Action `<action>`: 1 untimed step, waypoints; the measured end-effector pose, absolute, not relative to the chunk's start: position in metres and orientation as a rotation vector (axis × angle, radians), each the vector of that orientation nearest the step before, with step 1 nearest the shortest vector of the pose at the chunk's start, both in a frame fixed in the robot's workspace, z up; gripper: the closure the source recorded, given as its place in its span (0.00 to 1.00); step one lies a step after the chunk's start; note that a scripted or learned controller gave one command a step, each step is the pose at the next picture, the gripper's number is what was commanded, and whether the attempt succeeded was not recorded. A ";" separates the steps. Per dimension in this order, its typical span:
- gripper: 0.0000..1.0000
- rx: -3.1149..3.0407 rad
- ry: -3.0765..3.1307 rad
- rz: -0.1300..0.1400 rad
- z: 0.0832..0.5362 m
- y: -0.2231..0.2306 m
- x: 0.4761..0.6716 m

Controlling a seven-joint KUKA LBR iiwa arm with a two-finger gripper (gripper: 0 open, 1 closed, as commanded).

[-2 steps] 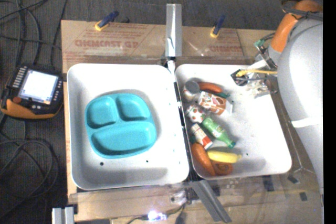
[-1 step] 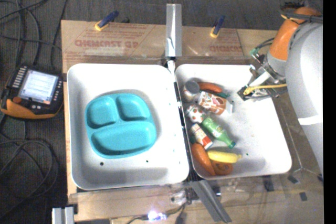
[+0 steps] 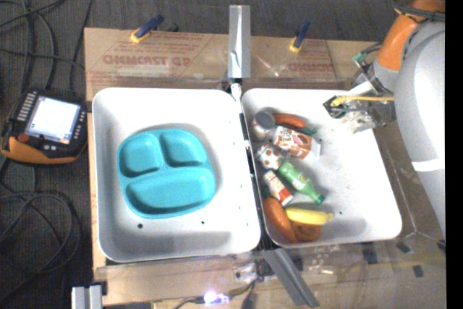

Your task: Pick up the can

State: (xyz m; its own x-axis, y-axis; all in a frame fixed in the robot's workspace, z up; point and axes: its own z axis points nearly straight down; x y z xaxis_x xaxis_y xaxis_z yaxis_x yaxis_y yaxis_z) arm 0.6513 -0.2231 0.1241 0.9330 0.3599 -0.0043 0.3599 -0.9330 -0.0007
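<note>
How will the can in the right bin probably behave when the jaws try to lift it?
The can lies near the right bin's left wall, so it may roll if nudged. Its rounded metal side looks smooth, perhaps slippery. The sausage and carton sit close against it, so they could shift too.

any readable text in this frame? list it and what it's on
"CHEMCAST GP": red print on the brown board behind the left bin.
Same red print on the board behind the right bin: too blurred to read.
Labels on the can and bottles: too small to read.
Pendant screen: glare, unreadable.
</note>
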 end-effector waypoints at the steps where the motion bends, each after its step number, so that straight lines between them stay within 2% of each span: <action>1: 1.00 3.081 0.612 -0.001 0.089 -0.220 0.663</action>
State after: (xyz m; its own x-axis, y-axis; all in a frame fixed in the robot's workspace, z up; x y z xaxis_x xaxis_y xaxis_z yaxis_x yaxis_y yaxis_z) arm 0.6628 -0.2205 0.0887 0.9240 0.3824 -0.0006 0.3824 -0.9240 0.0000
